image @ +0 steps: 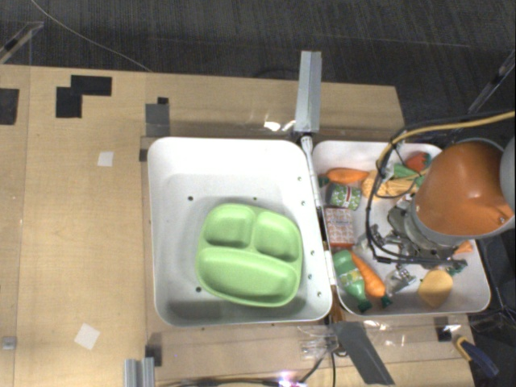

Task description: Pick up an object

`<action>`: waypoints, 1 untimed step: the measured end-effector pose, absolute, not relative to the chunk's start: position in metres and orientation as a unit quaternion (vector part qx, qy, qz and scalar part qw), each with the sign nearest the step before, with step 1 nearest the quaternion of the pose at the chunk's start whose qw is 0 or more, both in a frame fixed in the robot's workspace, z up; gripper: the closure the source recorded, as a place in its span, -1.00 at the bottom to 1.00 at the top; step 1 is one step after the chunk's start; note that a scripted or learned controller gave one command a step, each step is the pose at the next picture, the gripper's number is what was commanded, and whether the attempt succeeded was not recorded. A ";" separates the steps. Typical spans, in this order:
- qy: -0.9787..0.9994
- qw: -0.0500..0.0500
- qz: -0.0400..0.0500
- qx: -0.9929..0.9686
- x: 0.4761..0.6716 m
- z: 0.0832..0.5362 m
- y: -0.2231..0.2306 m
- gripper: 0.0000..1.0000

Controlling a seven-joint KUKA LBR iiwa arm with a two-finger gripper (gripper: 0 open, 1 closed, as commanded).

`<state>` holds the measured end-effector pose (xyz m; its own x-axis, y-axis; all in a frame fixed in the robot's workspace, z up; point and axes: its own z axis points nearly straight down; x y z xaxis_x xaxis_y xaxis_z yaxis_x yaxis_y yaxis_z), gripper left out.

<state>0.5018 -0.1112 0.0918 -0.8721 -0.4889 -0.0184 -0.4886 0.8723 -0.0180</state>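
From my remote station I look down on a wooden bench (72, 240) carrying two shallow white bins side by side. Nearest me, at the near edge of the right bin (482, 295), a small yellow block-like toy (435, 287) rests just right of an orange toy carrot (368, 274) that lies at a slant. Left of the carrot is a green packet or toy (348, 268); I cannot make out exactly what it is.

The left bin (173, 176) holds a green divided plate (250, 254), with three compartments, sitting near the bin's near right corner.

Over the middle of the right bin hangs the arm's wrist, its orange band (463, 188) hiding much of the bin. The gripper (401, 252) reaches down below it among dark cables, above the bin floor beside the carrot. I cannot tell how the hand is set, as the wrist covers it.

Farther back in the right bin I see a small printed carton (339, 226), then a second orange piece (348, 176) and a yellowish item (393, 187) near the far wall. Beyond the bins a grey metal post (309, 91) stands at the seam between them.
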 end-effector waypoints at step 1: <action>0.971 0.008 -0.004 -0.241 0.505 0.092 -0.110 -1.00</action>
